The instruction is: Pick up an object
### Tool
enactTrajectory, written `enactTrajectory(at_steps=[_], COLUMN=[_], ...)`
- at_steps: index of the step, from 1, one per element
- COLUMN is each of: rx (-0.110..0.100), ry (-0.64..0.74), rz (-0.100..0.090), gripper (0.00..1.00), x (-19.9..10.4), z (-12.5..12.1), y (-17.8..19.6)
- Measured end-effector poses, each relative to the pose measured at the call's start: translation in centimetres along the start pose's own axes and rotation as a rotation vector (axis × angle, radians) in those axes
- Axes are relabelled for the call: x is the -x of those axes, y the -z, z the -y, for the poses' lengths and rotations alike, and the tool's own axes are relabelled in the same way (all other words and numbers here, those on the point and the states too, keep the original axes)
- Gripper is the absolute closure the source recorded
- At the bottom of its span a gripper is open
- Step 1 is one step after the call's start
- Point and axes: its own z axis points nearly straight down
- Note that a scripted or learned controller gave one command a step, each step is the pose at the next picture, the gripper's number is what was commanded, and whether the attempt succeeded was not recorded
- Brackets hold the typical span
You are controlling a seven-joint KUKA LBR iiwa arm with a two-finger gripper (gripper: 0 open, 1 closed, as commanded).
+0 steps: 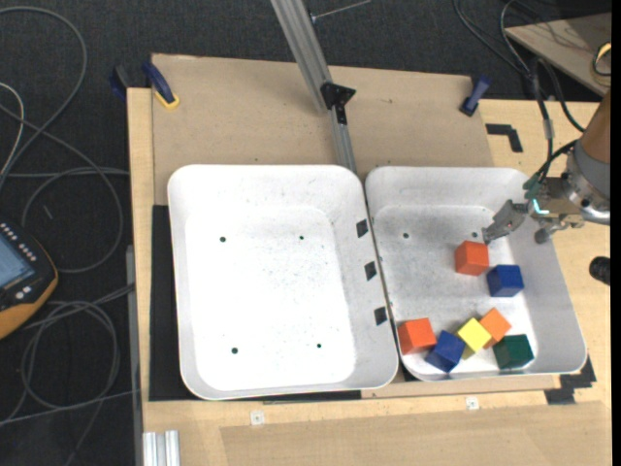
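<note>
Several small cubes lie in the right bin (427, 202). A red-orange cube (472, 258) sits near the middle, with a blue cube (505, 280) just to its right. Along the front wall are an orange cube (417, 334), a second blue cube (446, 349), a yellow cube (473, 334), another orange cube (496, 323) and a green cube (513, 351). My gripper (522, 226) hangs over the bin's right side, just above and right of the red-orange cube. It is open, with nothing between its fingers.
The left bin (194, 260) lies beside the right one, with small black clips on the shared wall. A slanted metal rail (310, 56) crosses the bench's back. Blue clamps sit at the back corners. Cables trail on the floor at left.
</note>
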Motion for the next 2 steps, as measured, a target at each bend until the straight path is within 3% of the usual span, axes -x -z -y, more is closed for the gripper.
enactTrajectory(at_steps=[1, 2], rx=[0.004, 0.0], ry=[0.001, 0.001], rz=[0.001, 0.0], gripper=[0.0, 0.0], x=[0.0, 0.0], z=[-0.1, -0.7], y=[0.2, -4.2])
